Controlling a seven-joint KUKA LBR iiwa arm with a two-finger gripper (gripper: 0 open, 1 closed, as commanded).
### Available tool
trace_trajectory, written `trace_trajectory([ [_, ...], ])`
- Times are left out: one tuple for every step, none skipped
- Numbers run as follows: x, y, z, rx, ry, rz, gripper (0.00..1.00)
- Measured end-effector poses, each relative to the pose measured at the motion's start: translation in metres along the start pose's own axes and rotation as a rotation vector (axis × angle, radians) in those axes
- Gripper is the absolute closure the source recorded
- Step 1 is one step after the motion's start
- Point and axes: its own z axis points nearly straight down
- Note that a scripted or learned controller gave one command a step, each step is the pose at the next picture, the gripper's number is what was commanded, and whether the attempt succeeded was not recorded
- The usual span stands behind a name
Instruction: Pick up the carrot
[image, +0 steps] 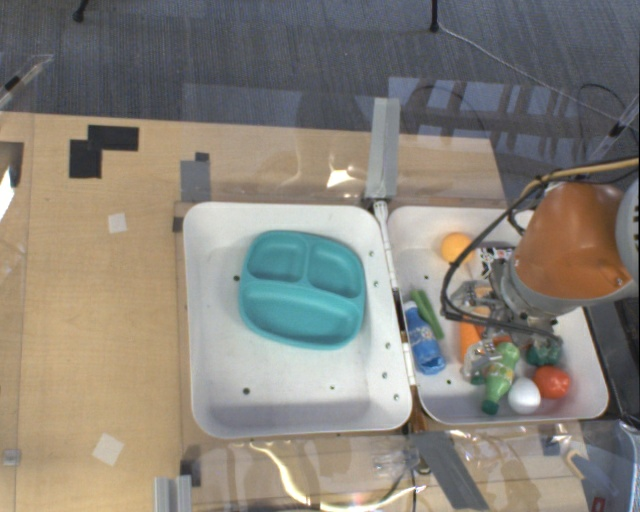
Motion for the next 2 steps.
trace_trajectory([
  [-0.010,0.008,0.025,-0.006,0.023,0.054,0.00],
  [-0.015,0.008,0.012,-0.004,0.012,0.051,1.00],
])
